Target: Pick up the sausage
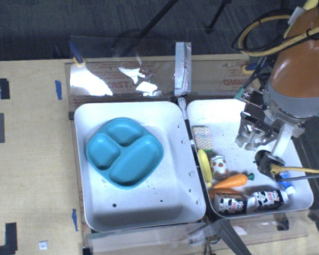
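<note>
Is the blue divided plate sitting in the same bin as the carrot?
No: the blue plate lies in the left bin, while the carrot lies in the right bin.

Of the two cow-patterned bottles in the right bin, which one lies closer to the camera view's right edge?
The bottle with the blue cap, beside the other bottle along the bin's front wall.

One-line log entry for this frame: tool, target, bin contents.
tool: over right bin, holding nothing seen | sausage: not identifiable | near: carrot, banana, two cow-print bottles | left bin: blue divided plate
</note>
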